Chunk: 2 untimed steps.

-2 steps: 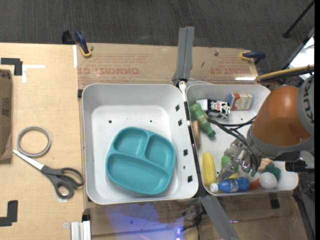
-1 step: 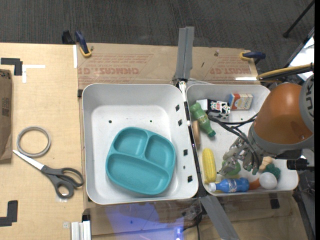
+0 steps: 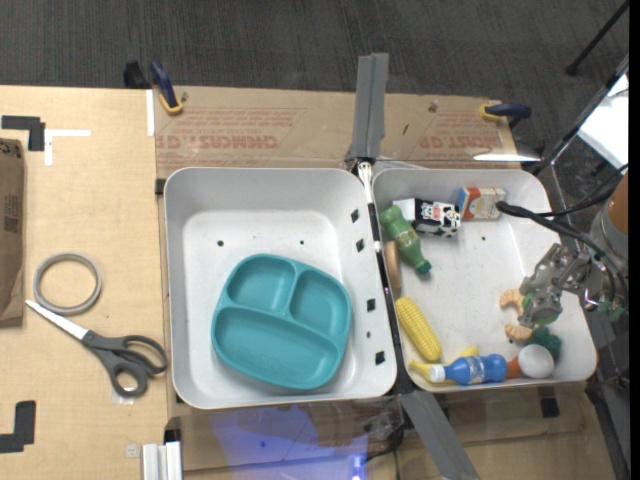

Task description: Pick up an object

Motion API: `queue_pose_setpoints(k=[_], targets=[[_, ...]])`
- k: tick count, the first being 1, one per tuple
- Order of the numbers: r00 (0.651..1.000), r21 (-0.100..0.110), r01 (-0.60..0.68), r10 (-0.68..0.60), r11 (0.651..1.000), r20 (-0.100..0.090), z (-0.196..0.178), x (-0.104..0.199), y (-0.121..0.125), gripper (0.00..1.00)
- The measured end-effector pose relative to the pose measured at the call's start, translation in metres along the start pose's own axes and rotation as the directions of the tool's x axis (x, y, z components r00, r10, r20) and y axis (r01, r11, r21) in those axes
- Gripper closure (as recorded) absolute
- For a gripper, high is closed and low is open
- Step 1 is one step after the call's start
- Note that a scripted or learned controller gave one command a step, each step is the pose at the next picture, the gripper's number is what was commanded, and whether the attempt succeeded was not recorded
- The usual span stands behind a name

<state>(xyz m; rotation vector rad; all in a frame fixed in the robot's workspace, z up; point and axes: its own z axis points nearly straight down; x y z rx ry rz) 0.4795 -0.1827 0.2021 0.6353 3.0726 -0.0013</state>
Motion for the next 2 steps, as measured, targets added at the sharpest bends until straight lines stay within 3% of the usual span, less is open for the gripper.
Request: queue_pose_setpoints(k=[1,2], targets=[[0.965,0.001,-0.261,0.261,0.965,-0.003,0.011,0.004,0.107,1.00],[0.935,0.002,-0.355,0.355,0.935,-0.001,-0.053,-0.045,0.138,1.00]])
